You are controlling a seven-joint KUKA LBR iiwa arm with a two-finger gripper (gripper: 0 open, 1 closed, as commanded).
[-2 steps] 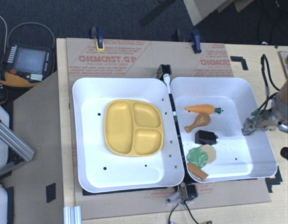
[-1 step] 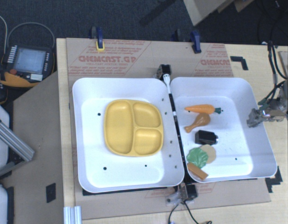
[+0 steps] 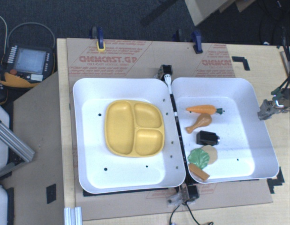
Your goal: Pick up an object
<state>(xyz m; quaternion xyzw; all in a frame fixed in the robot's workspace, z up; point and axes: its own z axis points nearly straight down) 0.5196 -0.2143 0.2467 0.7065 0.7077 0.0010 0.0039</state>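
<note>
In the right bin [image 3: 248,90], a carrot [image 3: 201,109] lies nearest the far wall, with a chicken drumstick [image 3: 199,123] just below it, then a small black block [image 3: 207,138]. A green leafy piece [image 3: 199,157] partly covers a tan disc [image 3: 211,153], and a brown piece [image 3: 199,173] touches the near wall. The end effector [image 3: 269,108] hovers right of that bin's rim, over the surface [image 3: 284,139], and a yellow divided plate [image 3: 134,128] fills the left bin [image 3: 84,125] beside it.

Gripper [image 3: 269,108] at far right edge — low, mostly cropped.
</note>
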